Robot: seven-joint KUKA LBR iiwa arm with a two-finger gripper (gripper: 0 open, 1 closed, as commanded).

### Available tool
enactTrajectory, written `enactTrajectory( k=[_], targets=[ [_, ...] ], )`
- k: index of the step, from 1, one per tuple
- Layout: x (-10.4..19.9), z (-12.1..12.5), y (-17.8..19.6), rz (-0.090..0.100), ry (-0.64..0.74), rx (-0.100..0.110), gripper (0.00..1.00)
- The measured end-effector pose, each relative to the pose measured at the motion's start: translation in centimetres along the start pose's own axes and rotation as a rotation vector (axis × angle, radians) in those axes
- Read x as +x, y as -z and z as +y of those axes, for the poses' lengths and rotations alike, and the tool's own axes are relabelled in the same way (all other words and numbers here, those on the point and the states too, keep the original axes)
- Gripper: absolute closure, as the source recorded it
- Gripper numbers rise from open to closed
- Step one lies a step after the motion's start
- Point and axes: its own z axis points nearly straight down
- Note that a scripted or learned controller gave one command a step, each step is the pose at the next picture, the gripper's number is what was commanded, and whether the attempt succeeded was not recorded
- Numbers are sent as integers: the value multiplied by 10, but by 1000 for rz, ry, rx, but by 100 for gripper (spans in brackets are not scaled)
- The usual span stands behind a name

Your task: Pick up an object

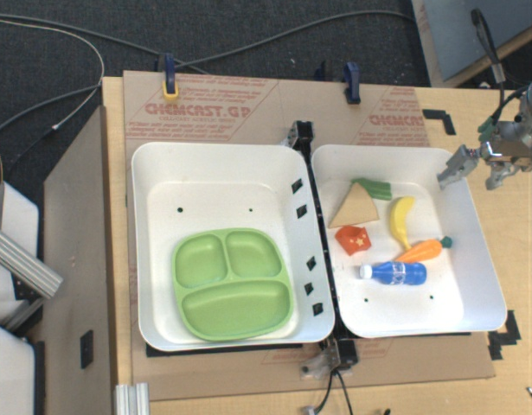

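The hand [478,166] hangs at the far right, above the outer upper corner of the right bin [473,305], and its two grey fingers [454,166] stand spread apart with nothing between them. One finger reaches out over the bin's rim toward the left; the other sits closer to the edge of the view, partly cut off.

Down in that right bin lie the loose things. A yellow banana [401,219] curves near the middle, with a tan wedge [357,206] just to its left and a green piece [375,189] touching the wedge's upper side. Below the wedge sits a small red block [353,239]. An orange carrot [421,250] with a green tip lies slantwise under the banana, and a blue bottle [395,272] with a white cap lies on its side just beneath the carrot. All of them are well apart from the hand, lower and to its left.

The left bin [153,258] holds a green divided plate [233,282] with three compartments, set toward the near side. Both bins rest on the counter [248,102], a brown board with red lettering, pinned at the far edge by a yellow clamp [169,76] and a blue clamp [352,82]. Cables [67,33] trail over the dark floor beyond.
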Motion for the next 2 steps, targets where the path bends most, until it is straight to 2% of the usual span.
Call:
enactTrajectory(
  k=[1,2],
  targets=[
    [1,2,6,-3,4,-11,0],
    [0,5,-37,-1,3,-6,0]
  ],
)
